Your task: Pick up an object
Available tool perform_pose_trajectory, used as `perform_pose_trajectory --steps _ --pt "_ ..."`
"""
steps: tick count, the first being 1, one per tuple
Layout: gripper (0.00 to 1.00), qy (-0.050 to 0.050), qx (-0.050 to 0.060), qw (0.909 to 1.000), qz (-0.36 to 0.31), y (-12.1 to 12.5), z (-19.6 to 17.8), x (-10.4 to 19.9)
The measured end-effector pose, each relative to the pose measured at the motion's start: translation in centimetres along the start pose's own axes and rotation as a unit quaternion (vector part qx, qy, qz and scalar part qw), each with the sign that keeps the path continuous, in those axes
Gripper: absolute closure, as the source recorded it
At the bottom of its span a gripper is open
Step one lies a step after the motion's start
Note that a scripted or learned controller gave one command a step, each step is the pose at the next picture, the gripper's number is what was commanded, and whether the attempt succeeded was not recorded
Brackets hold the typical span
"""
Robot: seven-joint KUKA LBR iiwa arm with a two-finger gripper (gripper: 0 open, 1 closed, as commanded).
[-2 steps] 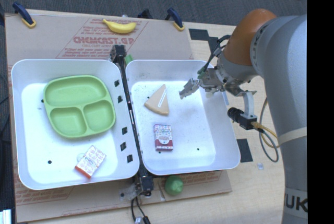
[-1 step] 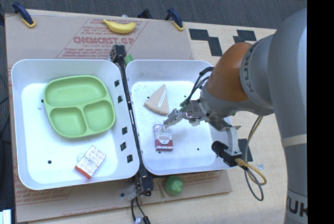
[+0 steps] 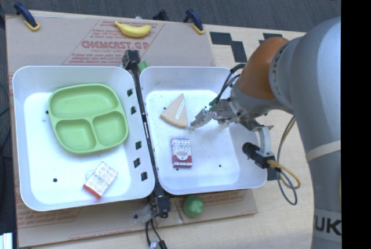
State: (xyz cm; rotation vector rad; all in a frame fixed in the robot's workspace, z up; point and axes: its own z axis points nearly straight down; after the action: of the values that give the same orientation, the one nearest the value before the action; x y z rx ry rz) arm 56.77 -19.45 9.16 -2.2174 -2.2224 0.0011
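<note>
Robotics lab: clamped bench (image 3: pixel 232 39), two white bins (image 3: pixel 23 126), toy food.

The two white bins (image 3: pixel 35 82) look like smooth, slightly glossy plastic. The green tray (image 3: pixel 87 117) is matt plastic. The sheet (image 3: pixel 174 39) under them is printed cardboard.

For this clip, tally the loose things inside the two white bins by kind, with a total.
Green divided plastic plate: 1
Small printed cartons: 2, orange-and-white and red-and-white
Tan wedge-shaped toy slice: 1
Total: 4

Divided plate (image 3: pixel 87 117) above carton (image 3: pixel 99 179) in left bin (image 3: pixel 23 143); wedge (image 3: pixel 175 112) above box (image 3: pixel 181 152) in right bin (image 3: pixel 232 181)
</note>
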Motion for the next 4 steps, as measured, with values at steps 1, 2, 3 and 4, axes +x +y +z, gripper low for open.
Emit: perform_pose_trajectory --steps 1,2,3,4 --pt "0.0 0.0 -0.001 1.0 -0.002 7.7 -0.1 -1.6" --pt "1.0 0.0 0.0 1.0 -0.005 7.7 -1.1 -1.5" --pt "0.0 0.001 0.0 1.0 -0.006 7.7 -1.1 -1.5" --pt "0.0 0.0 0.001 1.0 -0.001 0.1 0.0 2.4"
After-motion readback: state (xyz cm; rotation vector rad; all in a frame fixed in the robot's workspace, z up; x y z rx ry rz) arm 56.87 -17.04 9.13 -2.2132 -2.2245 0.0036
